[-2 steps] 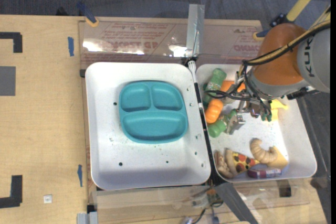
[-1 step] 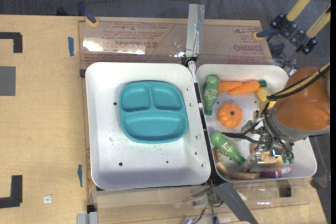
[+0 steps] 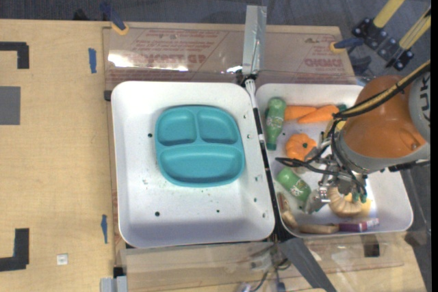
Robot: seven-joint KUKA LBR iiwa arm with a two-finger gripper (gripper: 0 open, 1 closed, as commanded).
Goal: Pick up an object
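Both bins (image 3: 130,147) are showing white; the left one is speckled with small dark dots. Divided plate (image 3: 200,145) is showing teal. In the right bin: two green bottles (image 3: 275,121), orange carrot (image 3: 313,113), small orange pumpkin (image 3: 301,146). Arm (image 3: 383,123) is showing orange above the wrist. Bench (image 3: 48,147) is showing light wood with blue tape marks.

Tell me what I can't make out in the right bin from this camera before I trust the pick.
- Gripper: in the camera view, cables and the orange wrist band crowd it, so finger state is unreadable.
- Tan object under the gripper: partly covered by it, so contact and identity are unclear.
- Carrot: its right end runs behind the arm.
- Right bin: its upper right corner is covered by the arm.
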